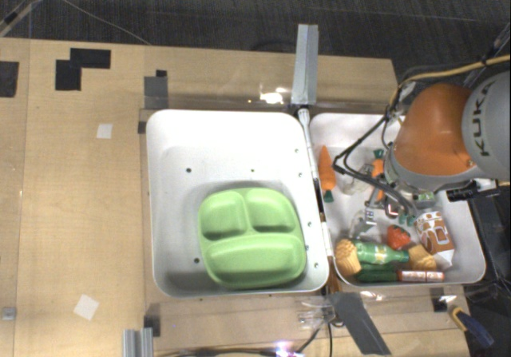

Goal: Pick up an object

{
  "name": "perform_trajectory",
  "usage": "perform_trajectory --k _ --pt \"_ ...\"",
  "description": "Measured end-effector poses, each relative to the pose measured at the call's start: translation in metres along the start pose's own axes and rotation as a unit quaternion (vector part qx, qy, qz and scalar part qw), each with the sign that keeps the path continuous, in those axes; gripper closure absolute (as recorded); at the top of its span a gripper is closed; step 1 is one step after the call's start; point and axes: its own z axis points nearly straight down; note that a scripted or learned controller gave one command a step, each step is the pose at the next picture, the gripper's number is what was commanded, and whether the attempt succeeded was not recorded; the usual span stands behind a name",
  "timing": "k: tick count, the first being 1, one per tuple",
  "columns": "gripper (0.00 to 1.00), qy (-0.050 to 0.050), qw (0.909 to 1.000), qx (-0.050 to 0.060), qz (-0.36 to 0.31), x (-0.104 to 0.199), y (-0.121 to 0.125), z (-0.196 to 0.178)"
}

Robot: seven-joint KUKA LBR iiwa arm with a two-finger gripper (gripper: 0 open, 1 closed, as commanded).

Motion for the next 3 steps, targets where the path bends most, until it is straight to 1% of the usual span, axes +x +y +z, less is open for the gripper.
perform_trajectory --k 1,2,3 --pt "0.00 0.005 0.9999 0.001 0.010 -0.098 -0.018 0.005" --pt "0.00 0.002 0.9970 0.001 0.077 -0.036 -0.027 0.002" --pt "0.00 0.001 0.9954 0.001 0.096 -0.025 0.011 0.001"
